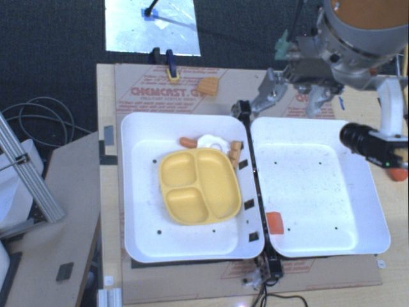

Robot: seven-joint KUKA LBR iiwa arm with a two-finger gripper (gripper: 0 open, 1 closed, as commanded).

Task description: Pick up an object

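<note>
**Gripper spread and bare over the far rim of the right bin**

The arm (364, 18) comes in from the upper right, its orange band at the top edge and the grey wrist angled down toward the bench. The gripper (292, 100) hangs over the far edge of the right bin (319, 190), near the seam between the 2 bins. Its 2 metal fingers (267, 98) are spread apart with nothing between them.

The left bin (137, 190) holds 4 things. A yellow plate (199, 185) lies flat near its middle – smooth plastic with rounded corners, divided into 3 compartments. Touching the plate's far edge, from left to right, are an orange sausage-shaped piece (187, 142), a glossy white piece (214, 143) whose shape is hard to make out, and a small tan piece (236, 152) close to the bin's right wall.

The right bin holds 1 thing: an orange-red block (274, 222), small and blocky, against the left wall toward the near corner – well apart from the gripper. The floor of this bin is speckled with dark flecks.

Both bins are shallow, white and round-cornered, sitting on a printed cardboard sheet (153, 94). On that sheet, beyond the left bin, lies a tan wedge (208, 86).
</note>
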